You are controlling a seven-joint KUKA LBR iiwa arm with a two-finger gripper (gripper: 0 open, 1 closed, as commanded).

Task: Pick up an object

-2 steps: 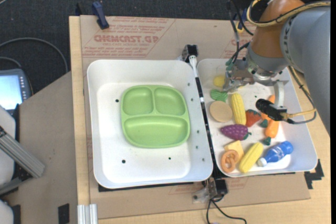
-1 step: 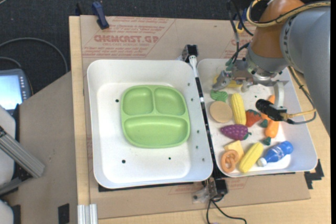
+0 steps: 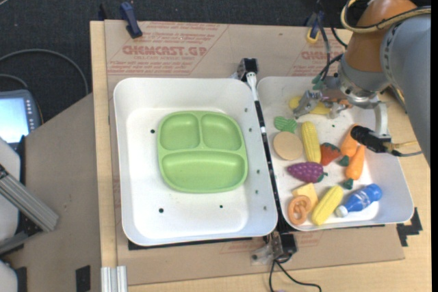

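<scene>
Item: toy food, assorted, all in the right bin (image 3: 400, 198).

- Yellow piece (image 3: 295, 103), far end of the bin, just beside my end effector (image 3: 316, 104). I take it for the likeliest pick. It is small and partly hidden, so I cannot name it. I judge it light, hard moulded plastic, smooth and prone to slip; take it across its narrow width.
- Green piece (image 3: 285, 124), just nearer than the yellow one. Flat and low, so poor purchase.
- Tan disc (image 3: 288, 146), flat on the bin floor, touching the corn (image 3: 311, 141). The edges are the only hold.
- Corn, upright cob shape, ribbed; I rate it the easiest grip, across the middle.
- Grapes (image 3: 305, 171), knobbly, probably a firm hold.
- Second corn (image 3: 327, 204) and orange curl (image 3: 300, 207), near end, crowded together.
- Blue bottle (image 3: 359, 200), lying down, rounded, likely to roll.
- Carrot (image 3: 354, 158) and red piece (image 3: 330, 153), right-hand side, close by a black fitting with its cable.

End effector: low over the far end of the right bin. I cannot tell how it is set, and I see nothing held.

Left bin (image 3: 130, 147): holds a green divided plate (image 3: 202, 150).

Table (image 3: 178, 44): cardboard sheet, clamped at the far edge.
</scene>
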